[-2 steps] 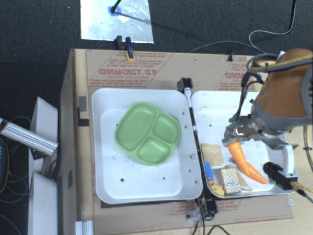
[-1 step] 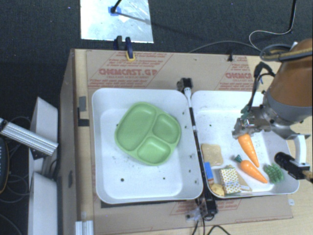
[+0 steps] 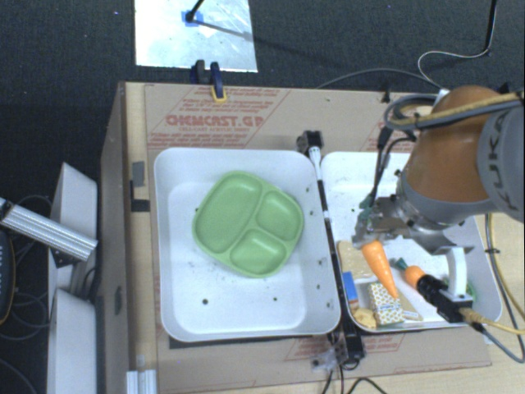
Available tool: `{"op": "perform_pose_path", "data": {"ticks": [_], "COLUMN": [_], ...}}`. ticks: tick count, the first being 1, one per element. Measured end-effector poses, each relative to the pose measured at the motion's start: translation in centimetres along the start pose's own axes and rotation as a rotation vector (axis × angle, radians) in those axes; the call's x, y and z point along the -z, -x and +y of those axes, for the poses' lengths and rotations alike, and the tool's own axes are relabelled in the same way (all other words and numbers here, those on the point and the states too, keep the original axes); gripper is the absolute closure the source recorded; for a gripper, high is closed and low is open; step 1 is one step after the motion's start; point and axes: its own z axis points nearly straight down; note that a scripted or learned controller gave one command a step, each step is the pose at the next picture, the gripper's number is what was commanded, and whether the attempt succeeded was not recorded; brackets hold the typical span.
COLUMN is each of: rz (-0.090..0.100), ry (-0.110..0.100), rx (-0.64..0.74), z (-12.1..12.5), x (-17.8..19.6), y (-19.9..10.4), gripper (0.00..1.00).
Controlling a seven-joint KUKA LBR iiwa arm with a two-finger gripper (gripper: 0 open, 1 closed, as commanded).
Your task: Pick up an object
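Two shallow white bins sit side by side on the bench [image 3: 215, 118], the left bin [image 3: 190, 306] and the right bin [image 3: 351, 173]. The left bin holds one green plate [image 3: 248, 222] with three compartments, lying flat near the bin's middle. The right bin holds one orange carrot [image 3: 378, 266], one small blue piece [image 3: 349, 287], one patterned block [image 3: 385, 304] and one pale tan piece [image 3: 351, 258], all crowded toward that bin's front-left corner. One smaller orange bit [image 3: 413, 275] lies just to the right of the carrot, too small to name. The carrot lies flat with its long axis on a diagonal. Its thick end points toward the back-left of the bin and its thin tip toward the front-right. It rests beside the tan piece, and its tip reaches the patterned block. There is one gripper [image 3: 373, 228], hanging low over the right bin under the arm's grey and orange wrist, directly behind the carrot's thick end and very close to it. Whether they touch I cannot tell. The wrist hides the gripper's working end, so I cannot tell how far open it is, and nothing can be seen held in it
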Motion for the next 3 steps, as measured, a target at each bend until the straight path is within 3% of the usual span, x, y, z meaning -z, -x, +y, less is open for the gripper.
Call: {"op": "perform_pose_path", "data": {"ticks": [1, 2, 3], "rz": [-0.001, -0.002, 0.0], "ry": [0.002, 0.001, -0.002], "rx": [-0.002, -0.002, 0.0], "z": [5.5, 2.1, 0.2], "x": [2.2, 3.0, -1.2], "y": [2.8, 8.7, 2.8], "gripper": [1.0, 1.0, 1.0]}}
